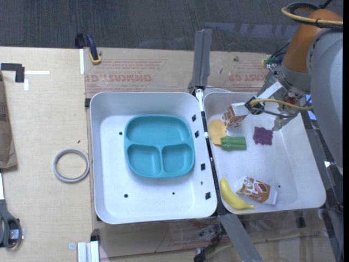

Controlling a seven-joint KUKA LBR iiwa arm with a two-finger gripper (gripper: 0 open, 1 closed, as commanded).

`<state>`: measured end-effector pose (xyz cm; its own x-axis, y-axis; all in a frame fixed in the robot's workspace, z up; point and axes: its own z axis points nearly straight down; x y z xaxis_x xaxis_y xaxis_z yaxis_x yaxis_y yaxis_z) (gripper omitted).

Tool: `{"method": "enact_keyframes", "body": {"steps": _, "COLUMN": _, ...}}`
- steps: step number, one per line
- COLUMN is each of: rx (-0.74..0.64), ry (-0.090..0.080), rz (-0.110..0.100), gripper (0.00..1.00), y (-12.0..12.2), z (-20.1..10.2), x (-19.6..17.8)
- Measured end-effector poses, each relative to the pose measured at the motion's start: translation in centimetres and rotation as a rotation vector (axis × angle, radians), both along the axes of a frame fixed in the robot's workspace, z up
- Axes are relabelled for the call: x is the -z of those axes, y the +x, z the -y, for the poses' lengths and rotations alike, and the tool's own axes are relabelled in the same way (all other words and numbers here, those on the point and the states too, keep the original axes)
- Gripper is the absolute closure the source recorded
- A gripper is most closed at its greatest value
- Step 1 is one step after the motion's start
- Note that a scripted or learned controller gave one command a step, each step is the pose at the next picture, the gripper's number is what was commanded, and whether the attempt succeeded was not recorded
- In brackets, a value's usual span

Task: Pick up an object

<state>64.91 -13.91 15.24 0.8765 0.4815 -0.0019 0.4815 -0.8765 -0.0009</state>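
Note:
The right bin holds several small items: a brown and white carton, a yellow round piece, a green item, a purple bunch, a yellow banana and a brown and white packet. My gripper hangs over the bin's far part, just above and behind the purple bunch and right of the carton. Its two fingers stand apart, open, with nothing between them.
The left bin carries a teal divided plate. On the bench to the left lie a tape ring, scissors and a brown bag. A grey post rises between the bins at the back.

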Motion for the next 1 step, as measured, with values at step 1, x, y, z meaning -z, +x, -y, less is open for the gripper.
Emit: {"method": "enact_keyframes", "body": {"steps": 1, "rx": -0.001, "ry": 0.000, "rz": -0.002, "gripper": 1.00, "y": -0.03, "z": 0.11, "x": -0.85}}
